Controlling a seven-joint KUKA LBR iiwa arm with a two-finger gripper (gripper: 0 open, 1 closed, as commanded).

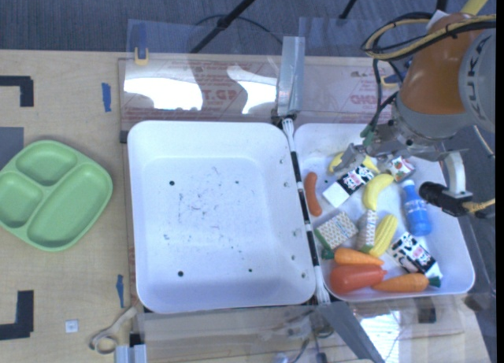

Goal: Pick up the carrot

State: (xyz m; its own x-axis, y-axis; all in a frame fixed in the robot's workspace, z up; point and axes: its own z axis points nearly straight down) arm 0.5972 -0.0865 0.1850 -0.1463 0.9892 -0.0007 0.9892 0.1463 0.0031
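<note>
Now look at the right bin (465, 251), where all the toy food is piled up. You can see the carrot (406, 282) lying flat at the near edge of that bin, long and orange, pointing left and right. It touches the red pepper (356, 277) on its left, and a black and white carton (413, 255) sits just behind it. Another orange piece (357, 257) rests on top of the red pepper.

Your arm (441, 78) comes in from the far right, with its orange band up high. The gripper (368, 147) hangs over the far part of the right bin, well apart from the carrot. It is right above a yellow banana (379, 188) and a second black and white carton (359, 177). You cannot tell if it is open or closed, because the arm hides it and the spot is too crowded. Nothing can be seen held in it.

Close by, you can spot a blue bottle (415, 208), a corn cob (385, 231), a checkered block (337, 230) and a red sausage (313, 194) near the wall between the bins.

The left bin (150, 145) is white with small grey marks. Off to the far left, a green plate (55, 194) with three parts sits on the wooden bench (59, 86).
</note>
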